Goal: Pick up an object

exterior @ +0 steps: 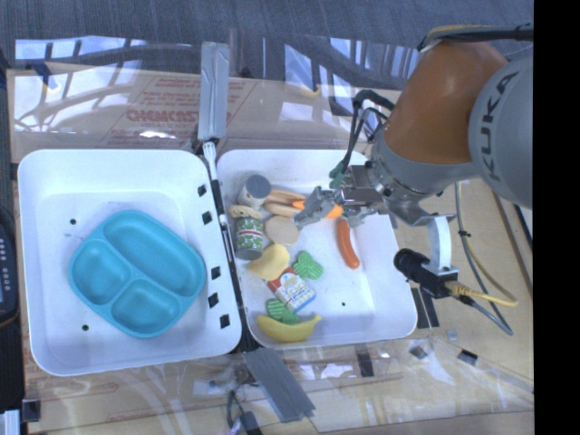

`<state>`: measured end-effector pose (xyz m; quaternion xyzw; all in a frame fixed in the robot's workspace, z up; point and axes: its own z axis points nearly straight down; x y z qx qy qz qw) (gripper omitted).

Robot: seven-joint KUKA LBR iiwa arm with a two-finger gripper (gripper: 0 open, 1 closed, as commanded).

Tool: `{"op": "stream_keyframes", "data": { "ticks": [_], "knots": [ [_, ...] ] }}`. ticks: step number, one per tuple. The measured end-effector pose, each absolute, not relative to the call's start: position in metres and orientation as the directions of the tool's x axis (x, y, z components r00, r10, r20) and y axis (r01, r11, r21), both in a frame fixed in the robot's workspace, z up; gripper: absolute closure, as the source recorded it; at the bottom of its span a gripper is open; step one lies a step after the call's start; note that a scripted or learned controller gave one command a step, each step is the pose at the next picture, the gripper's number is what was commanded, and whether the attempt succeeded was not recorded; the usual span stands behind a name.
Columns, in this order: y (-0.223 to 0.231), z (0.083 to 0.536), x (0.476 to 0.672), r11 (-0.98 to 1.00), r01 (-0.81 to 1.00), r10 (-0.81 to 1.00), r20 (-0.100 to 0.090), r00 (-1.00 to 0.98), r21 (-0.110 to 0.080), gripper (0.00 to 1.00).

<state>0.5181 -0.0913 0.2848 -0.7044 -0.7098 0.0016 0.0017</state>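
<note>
Fingers spread open over the right bin, nothing between them, tips just above a carrot and a pale round piece. Gripper reached in from the right on the grey arm. Beside it, an orange sausage; nearer the front, a small can, green toy, carton and banana. In the left bin, a blue divided plate.
</note>
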Motion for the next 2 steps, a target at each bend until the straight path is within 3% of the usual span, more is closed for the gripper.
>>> {"op": "stream_keyframes", "data": {
  "ticks": [1, 2],
  "knots": [
    [-0.181, 0.187, 0.503, 0.057, 0.998, 0.998, 0.001, -0.057, -0.010, 0.00],
    [-0.208, 0.101, 0.569, 0.082, 0.997, 0.997, 0.003, -0.082, -0.010, 0.00]
  ]
}}
